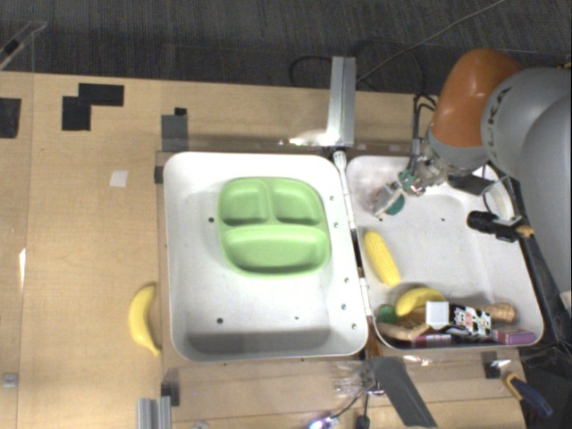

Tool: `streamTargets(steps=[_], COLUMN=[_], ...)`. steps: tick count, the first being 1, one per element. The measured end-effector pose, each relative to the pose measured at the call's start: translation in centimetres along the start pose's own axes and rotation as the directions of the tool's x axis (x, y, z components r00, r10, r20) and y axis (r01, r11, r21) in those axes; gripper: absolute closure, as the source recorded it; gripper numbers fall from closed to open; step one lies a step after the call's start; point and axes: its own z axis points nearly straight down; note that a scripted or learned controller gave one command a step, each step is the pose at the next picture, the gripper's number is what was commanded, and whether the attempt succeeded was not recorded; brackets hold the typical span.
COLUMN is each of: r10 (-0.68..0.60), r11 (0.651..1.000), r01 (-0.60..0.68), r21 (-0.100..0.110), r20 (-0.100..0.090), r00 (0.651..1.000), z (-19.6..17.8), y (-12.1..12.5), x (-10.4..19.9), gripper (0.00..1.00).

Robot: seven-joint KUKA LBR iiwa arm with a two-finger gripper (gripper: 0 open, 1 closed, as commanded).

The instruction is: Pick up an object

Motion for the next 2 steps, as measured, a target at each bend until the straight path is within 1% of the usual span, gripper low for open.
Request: streamTargets(steps=[1, 2], r10=[-0.007, 0.096], r11=[1.000, 0.995], r01=[0.007, -0.096], r21=[-0.012, -0.012], r20=[0.001, -0.003], r00=[1.000, 0.995], z=[-0.8, -11.4], y=[0.5, 2.3], x=[0.3, 4.9], gripper=[1.00, 1.00])
